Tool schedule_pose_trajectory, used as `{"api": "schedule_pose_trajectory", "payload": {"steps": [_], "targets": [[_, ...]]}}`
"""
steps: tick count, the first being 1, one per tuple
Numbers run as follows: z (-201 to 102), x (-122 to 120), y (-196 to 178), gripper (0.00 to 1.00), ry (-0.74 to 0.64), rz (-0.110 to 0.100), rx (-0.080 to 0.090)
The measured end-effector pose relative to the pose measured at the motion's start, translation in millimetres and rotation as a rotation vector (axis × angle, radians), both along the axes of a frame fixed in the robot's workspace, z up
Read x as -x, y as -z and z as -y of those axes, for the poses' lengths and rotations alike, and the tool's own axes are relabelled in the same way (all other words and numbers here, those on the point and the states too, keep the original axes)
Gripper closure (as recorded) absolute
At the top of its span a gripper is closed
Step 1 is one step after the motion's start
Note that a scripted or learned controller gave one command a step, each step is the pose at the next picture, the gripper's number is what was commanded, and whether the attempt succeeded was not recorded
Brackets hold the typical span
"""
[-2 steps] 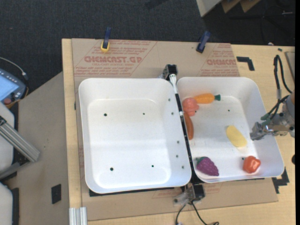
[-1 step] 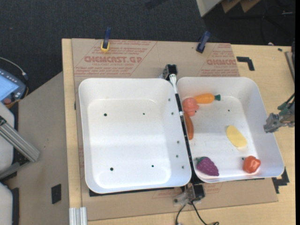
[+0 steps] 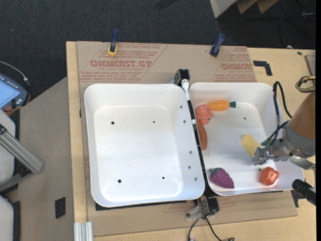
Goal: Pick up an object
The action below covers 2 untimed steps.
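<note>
Reaching in from the right, the arm (image 3: 307, 127) is putting its end effector (image 3: 262, 155) low over the right bin (image 3: 235, 88), toward that bin's right side. End effector is sitting just beside the lower end of a yellow object (image 3: 250, 143), maybe touching it; can't tell if the yellow piece is actually between the fingers or whether they are spread or closed, too small and dark to read.

Other items lying in the right bin: a red tomato-like piece (image 3: 269, 175) just below the end effector near the front right corner, a purple grape bunch (image 3: 221, 177) at the front left corner, an orange carrot (image 3: 219, 105) with a green tip near the back, a pink round piece (image 3: 203, 112) just left of the carrot, and a long orange-red piece (image 3: 202, 135) running along the left wall under the pink one. All are resting on the bin floor.

Left bin (image 3: 135, 92) is sitting beside the right one, walls touching along the middle. Both bins are resting on a brown cardboard sheet (image 3: 150, 59) on the bench (image 3: 50, 134). A blue clamp (image 3: 217, 44) and a yellow-and-blue clamp (image 3: 114, 43) are gripping the sheet's back edge.
</note>
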<state>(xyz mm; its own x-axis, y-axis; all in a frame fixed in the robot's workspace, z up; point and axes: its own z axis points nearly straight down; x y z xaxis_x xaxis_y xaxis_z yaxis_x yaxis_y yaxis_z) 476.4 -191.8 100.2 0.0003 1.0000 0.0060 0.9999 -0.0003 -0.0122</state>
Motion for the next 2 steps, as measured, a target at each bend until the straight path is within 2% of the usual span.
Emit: {"api": "schedule_pose_trajectory", "payload": {"steps": [1,2], "targets": [[5.2,-4.1,-96.0,1.00,-0.001,0.020,0.010],[20.3,-3.5,-135.0,1.00,0.000,0.018,0.010]]}}
